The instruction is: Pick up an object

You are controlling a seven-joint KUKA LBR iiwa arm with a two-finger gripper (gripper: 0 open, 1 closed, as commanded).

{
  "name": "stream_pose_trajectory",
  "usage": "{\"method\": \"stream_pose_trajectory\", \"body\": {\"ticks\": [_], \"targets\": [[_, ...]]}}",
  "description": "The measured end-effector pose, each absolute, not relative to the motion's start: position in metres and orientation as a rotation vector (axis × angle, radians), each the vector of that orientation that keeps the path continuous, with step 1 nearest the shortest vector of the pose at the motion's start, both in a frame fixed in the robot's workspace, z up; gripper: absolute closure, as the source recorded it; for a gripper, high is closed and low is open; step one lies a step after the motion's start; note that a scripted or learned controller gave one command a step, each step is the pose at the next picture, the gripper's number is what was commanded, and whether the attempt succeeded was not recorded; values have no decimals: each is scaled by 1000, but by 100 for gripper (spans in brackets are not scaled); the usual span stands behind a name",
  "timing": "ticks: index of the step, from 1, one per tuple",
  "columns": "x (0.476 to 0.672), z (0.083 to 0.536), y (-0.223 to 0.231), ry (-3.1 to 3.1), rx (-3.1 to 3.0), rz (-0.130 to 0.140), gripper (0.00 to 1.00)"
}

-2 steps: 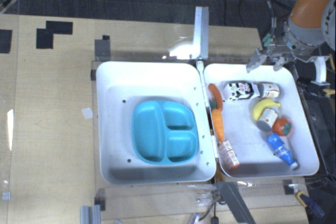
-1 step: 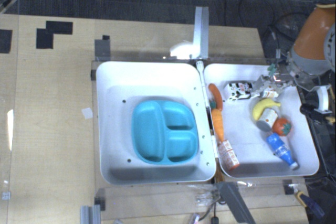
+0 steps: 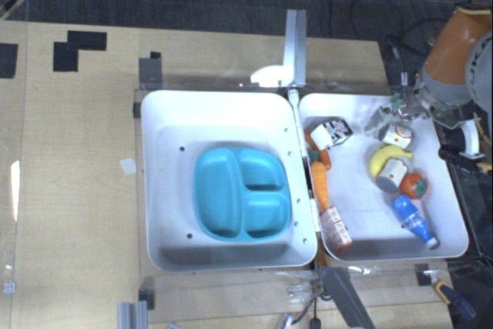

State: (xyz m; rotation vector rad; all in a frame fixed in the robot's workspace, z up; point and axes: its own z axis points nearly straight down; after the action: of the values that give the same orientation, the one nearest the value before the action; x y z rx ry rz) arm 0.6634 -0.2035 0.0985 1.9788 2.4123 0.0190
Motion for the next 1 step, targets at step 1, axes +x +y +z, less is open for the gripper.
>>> {"method": "stream_pose_trajectory", "body": {"ticks": [1], "targets": [[606,89,-206,2358,2063,6,0]]}}
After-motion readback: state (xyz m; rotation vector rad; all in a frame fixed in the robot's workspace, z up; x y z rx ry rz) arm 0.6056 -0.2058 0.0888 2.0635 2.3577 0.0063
